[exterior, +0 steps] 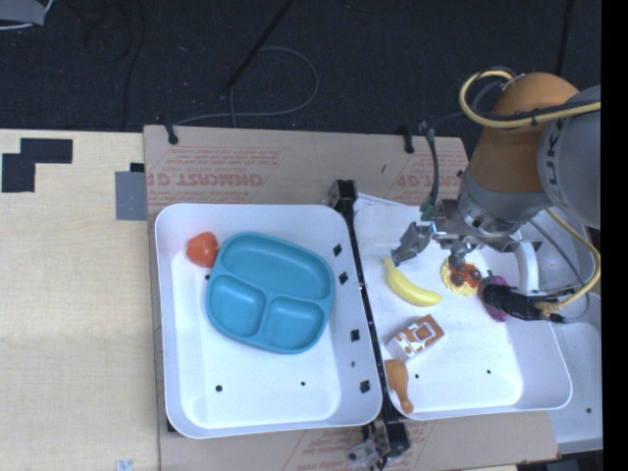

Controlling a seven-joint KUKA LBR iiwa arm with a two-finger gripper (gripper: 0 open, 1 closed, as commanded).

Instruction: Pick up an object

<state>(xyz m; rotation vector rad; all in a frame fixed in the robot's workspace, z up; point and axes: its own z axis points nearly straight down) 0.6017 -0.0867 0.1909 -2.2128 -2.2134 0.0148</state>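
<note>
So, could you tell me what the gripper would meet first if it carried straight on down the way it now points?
Probably the banana: the gripper hangs just above its upper end, though depth is hard to judge.

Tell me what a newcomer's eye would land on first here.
First the big blue divided plate in the left bin, with a small red-orange item at its upper-left edge. Then the grey and orange arm over the right bin, its hand just above a yellow banana.
</note>
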